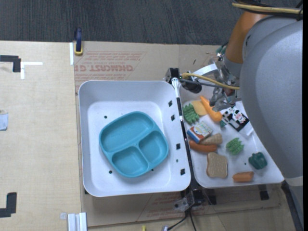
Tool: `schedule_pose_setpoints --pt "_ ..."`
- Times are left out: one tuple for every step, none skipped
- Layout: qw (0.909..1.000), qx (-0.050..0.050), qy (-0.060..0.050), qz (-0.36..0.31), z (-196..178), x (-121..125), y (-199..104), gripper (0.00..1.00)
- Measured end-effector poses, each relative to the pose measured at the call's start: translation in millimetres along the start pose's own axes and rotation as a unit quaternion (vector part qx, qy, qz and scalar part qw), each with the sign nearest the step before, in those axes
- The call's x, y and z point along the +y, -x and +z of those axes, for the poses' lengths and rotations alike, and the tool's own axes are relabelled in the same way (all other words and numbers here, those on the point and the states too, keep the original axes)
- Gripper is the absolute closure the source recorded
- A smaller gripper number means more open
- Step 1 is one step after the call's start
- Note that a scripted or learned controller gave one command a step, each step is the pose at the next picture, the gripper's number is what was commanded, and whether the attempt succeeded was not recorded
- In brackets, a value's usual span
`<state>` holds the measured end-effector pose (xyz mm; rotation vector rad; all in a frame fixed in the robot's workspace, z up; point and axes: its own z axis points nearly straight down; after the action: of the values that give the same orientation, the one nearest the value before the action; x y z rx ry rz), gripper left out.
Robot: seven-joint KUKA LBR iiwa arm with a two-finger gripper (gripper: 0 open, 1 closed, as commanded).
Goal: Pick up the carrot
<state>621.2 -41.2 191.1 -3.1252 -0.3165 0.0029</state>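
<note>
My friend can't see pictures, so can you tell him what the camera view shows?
A grey robot arm's gripper hangs over the right white bin of toy food, close above an orange plastic carrot. Near the carrot lie a slice of toy bread, a green toy pepper and other pieces. The left white bin holds a blue three-part plate.

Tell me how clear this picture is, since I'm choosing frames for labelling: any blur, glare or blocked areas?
Camera view: evenly lit, soft shadows; the blue plate and the carrot are sharp enough to outline; the white bins are bright without hiding detail; the grey arm looms large and soft at the right, covering part of the food bin; the claw is small and cluttered, hard to make out.
</note>
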Motion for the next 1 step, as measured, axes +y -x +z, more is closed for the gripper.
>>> schedule_pose_setpoints --pt "1.0000 -0.001 0.000 0.001 0.1 0.8 0.4 0.00"
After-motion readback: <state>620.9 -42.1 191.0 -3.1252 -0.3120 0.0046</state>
